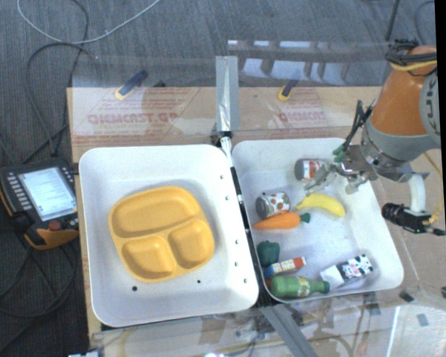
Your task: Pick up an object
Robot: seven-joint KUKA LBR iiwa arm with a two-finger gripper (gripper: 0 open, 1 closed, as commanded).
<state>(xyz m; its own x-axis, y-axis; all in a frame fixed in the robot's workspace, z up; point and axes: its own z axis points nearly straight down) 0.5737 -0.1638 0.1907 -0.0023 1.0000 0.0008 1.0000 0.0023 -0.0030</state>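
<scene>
yellow sectioned tray (162, 233) in left bin (102, 292); teach pendant (37, 197) on floor left of bench, cables (52, 41) above it

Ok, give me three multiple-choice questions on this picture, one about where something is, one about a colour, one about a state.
1. Where is the divided tray?
A. left bin
B. right bin
C. on the floor

2. What colour is the thing lying just left of the banana?
A. blue
B. orange
C. white

3. How does the green bottle sit?
A. upright
B. lying on its side
C. held in the gripper

Answers: 1 A, the yellow tray fills the middle of the left bin. 2 B, it is a toy carrot. 3 B, it lies flat at the right bin's near edge.
</scene>
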